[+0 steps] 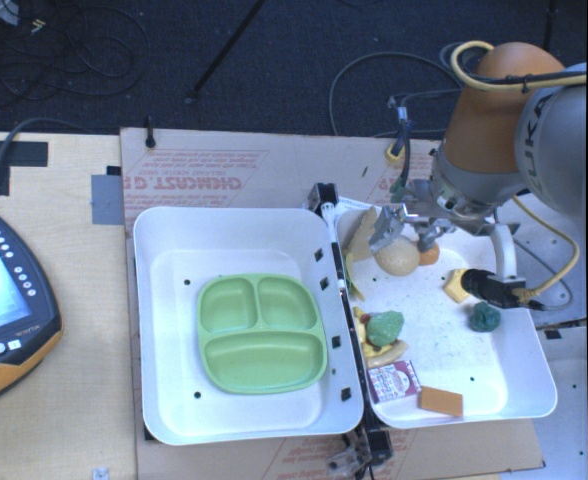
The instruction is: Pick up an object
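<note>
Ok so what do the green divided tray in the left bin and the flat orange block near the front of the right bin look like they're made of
The green three-compartment tray looks like molded plastic, matte to lightly glossy: uniform colour, rounded dividers, soft highlights. The flat orange rectangular block could be foam, sponge or plastic; it looks matte with crisp edges, but it is too small to settle.

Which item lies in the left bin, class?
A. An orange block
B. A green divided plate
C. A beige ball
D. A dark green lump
B: the green divided plate lies flat in the left bin, while the orange block, the beige ball and the dark green lump all sit in the right bin.
</note>
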You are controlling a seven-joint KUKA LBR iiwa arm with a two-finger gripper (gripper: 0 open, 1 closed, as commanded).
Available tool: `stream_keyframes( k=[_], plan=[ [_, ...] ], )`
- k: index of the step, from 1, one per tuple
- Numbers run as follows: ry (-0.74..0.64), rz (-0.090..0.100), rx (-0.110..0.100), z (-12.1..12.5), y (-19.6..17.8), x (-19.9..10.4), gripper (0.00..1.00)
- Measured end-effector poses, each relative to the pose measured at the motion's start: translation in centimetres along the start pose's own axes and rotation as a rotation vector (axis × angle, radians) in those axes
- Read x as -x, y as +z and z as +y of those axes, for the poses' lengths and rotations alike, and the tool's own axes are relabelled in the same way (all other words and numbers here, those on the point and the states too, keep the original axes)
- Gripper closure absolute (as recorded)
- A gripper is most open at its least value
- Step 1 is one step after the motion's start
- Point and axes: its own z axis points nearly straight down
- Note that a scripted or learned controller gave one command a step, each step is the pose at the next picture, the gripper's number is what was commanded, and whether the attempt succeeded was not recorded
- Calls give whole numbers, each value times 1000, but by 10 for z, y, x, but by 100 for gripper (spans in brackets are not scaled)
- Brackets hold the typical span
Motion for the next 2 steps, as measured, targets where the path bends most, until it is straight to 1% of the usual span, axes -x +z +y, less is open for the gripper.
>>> stream_keyframes(
  k=[1, 2],
  plan=[
    [2, 0, -15, -51, -8, -30, 100],
    [2, -1, -17, -35, 32, -73, 100]
  ],
)
